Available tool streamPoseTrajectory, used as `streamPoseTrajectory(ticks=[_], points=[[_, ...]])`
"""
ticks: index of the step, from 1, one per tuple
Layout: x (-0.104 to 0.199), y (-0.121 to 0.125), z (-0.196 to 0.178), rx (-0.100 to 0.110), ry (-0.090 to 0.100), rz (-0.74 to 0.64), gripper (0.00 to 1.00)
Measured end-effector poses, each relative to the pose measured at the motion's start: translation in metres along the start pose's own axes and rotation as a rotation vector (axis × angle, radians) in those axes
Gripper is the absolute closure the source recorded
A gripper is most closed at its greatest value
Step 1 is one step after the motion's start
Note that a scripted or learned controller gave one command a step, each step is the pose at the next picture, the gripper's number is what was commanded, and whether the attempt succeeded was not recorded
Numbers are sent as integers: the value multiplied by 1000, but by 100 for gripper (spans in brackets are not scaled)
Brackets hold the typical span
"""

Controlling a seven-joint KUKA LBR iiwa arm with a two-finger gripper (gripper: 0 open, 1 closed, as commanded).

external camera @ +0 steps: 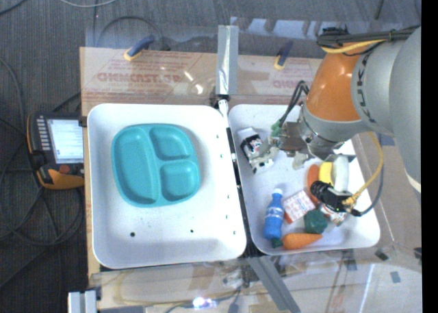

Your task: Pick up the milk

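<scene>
A grey KUKA arm point(356, 92) with an orange band reaches in over the right of two white bins point(373, 236) on the worktop, its tool point(291, 142) low in that bin's upper middle; whether the tool is open or shut cannot be told from here, and nothing is seen in its hold. The milk point(253, 148), a small white carton with black patches, lies tilted in the right bin's upper left corner, just beside the tool and close to the bin wall. A good grasp would likely mean closing across the carton's narrow faces, clear of that wall. Counted, largest first: two bins, one teal divided tray point(156, 164) in the left bin point(102, 236), one blue bottle point(274, 214), one red-and-white packet point(298, 205), one carrot point(301, 240), one milk carton.
</scene>
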State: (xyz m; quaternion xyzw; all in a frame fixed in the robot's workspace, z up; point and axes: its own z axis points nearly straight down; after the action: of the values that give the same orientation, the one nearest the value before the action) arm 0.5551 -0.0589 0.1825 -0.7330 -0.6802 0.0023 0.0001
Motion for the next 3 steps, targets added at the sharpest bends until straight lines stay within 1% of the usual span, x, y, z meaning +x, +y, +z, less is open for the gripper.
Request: streamPoseTrajectory(ticks=[1,2,3], points=[[33,19,-66,0,0,-29,0],[8,32,1,1,0,-72,0],[19,12,0,0,1,-164,0]])
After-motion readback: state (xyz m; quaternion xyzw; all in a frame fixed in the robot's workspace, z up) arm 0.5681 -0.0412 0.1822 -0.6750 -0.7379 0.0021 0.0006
